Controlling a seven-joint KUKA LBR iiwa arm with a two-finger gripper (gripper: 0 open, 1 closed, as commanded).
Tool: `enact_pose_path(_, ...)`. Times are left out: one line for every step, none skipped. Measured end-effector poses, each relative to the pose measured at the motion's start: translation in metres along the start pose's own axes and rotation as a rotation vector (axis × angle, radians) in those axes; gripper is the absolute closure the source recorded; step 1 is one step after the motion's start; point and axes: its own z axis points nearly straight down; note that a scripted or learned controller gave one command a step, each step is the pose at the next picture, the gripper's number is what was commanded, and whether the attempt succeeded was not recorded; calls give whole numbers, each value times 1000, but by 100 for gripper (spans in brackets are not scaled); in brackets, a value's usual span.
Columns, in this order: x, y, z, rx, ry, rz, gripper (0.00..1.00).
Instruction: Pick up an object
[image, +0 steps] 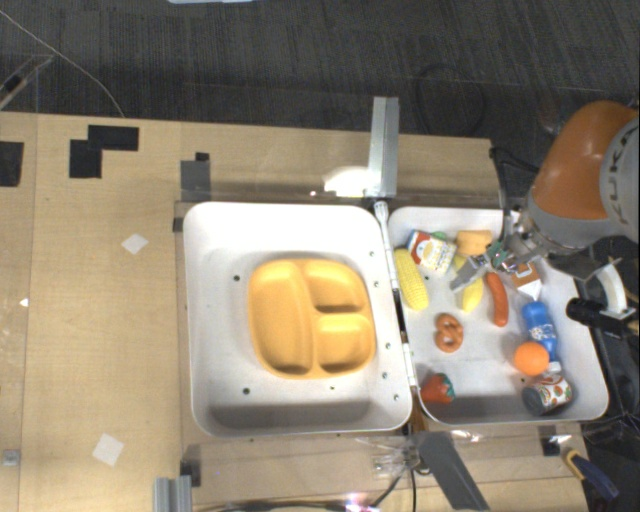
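The right bin holds several toy foods. A yellow corn cob lies by its left wall, with a red, white and green carton and a yellow block beyond it. My gripper hangs low over the bin's upper middle, between the yellow block and an orange carrot-like stick. Its fingers point down-left and stand open with nothing between them. A pretzel lies just below the gripper.
A blue bottle, an orange ball and a small can sit along the right side. A red strawberry-like piece is in the near left corner. The left bin holds a yellow divided plate.
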Motion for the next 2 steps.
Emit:
enact_pose_path(-70, 53, 62, 5, 1, 189, 0)
enact_pose_path(-70, 53, 49, 9, 1, 180, 100)
